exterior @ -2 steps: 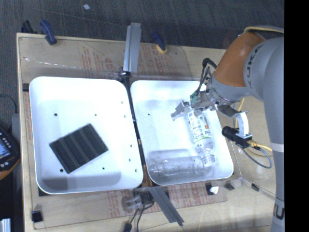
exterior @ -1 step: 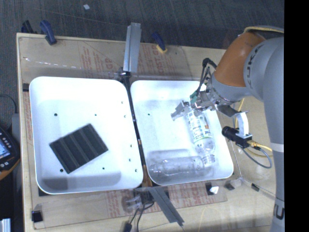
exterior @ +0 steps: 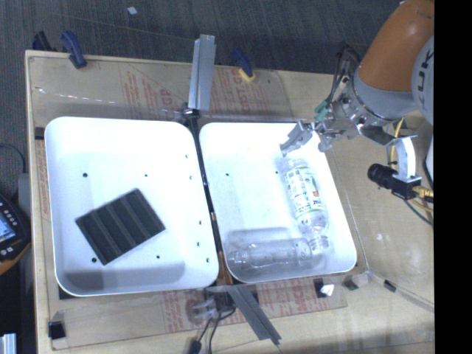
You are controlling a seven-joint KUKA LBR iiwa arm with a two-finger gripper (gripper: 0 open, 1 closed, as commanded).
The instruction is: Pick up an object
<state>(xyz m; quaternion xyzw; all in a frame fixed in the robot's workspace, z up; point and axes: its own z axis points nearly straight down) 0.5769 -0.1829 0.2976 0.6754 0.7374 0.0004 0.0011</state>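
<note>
Your gripper (exterior: 301,137) hangs over the far right corner of the right bin (exterior: 243,153), and you cannot tell whether it is spread or pressed together. Just below it, nearly touching, a clear plastic bottle (exterior: 304,194) with a white label lies lengthwise along the bin's right wall, and a second clear bottle (exterior: 269,253) lies crosswise along the near wall, its end meeting the first. Well off to the gripper's left, in the left bin (exterior: 66,139), you have a flat, dark, ribbed rectangular pad (exterior: 120,226) lying askew.
</note>
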